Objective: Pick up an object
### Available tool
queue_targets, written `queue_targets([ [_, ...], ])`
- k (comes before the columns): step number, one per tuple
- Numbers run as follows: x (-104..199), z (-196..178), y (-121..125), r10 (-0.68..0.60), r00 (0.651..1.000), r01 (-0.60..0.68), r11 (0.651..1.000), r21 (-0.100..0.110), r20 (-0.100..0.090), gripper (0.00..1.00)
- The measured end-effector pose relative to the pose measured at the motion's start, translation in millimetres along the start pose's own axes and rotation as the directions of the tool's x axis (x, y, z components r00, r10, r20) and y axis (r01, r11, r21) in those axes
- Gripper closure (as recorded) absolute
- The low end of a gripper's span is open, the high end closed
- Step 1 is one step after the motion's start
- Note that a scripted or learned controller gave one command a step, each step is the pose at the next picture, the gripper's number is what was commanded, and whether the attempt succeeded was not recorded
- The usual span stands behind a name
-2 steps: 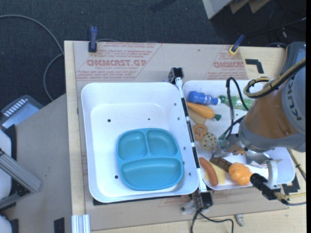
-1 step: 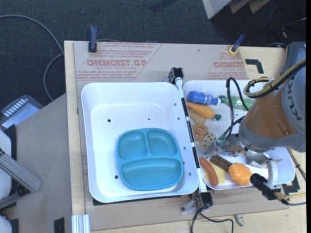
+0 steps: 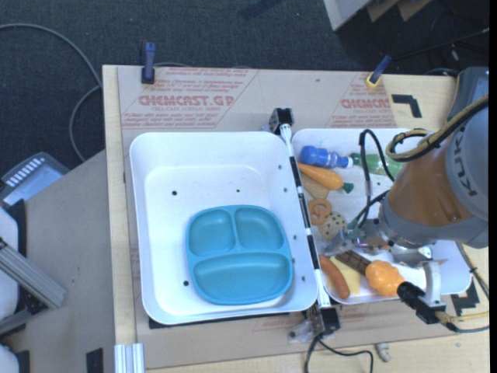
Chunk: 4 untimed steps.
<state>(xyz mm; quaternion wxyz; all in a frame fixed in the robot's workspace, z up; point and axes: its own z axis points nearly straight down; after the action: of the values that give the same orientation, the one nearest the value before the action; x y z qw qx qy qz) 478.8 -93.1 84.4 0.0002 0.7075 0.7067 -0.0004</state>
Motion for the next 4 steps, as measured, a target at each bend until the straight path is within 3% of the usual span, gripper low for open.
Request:
queue_targets([
  [1, 1, -10, 0, 0.0, 1.0, 0.0, 1.0, -0.001, 0.0, 1.0],
  [2, 1, -10, 0, 0.0, 1.0, 0.0, 1.0, -0.001, 0.0, 0.0],
  [3, -35, -4, 36, 0.0, 1.0, 0.0, 1.0, -0.001, 0.0, 0.0],
  [4, -25, 2, 182, -0.003, 1.0, 0.004, 1.0, 0.019, -0.012, 0.0],
])
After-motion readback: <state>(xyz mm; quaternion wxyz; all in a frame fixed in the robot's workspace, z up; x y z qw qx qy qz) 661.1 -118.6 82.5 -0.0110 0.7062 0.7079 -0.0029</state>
